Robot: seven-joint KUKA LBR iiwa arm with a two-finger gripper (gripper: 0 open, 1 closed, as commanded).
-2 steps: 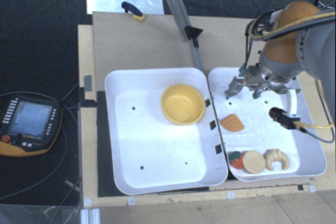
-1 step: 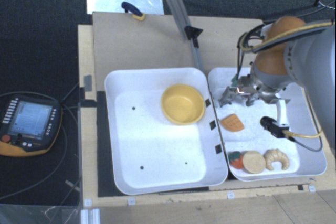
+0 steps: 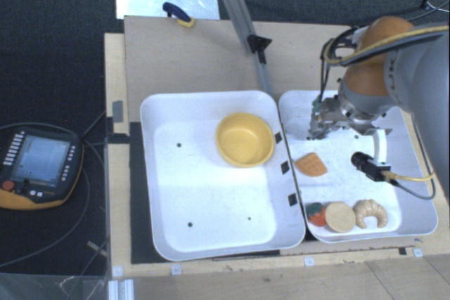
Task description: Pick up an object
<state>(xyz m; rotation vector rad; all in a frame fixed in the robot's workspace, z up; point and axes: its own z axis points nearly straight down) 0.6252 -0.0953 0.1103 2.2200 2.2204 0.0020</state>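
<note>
My gripper [image 3: 318, 127] hangs over the upper left part of the right bin [image 3: 415, 221], pointing down, with nothing visible between its fingers. An orange wedge-shaped piece [image 3: 311, 165] lies just below it on the bin floor. Along that bin's front edge sit a red and green item [image 3: 316, 213], a round tan biscuit [image 3: 339, 217] and a croissant [image 3: 370, 213]. A yellow bowl [image 3: 245, 139] rests in the upper right corner of the left bin [image 3: 204, 221].
A black cable connector [image 3: 365, 164] with a yellow lead hangs off the arm over the right bin. A metal pole [image 3: 239, 3] slants across the bench top. A teach pendant [image 3: 36, 165] lies on the floor at left.
</note>
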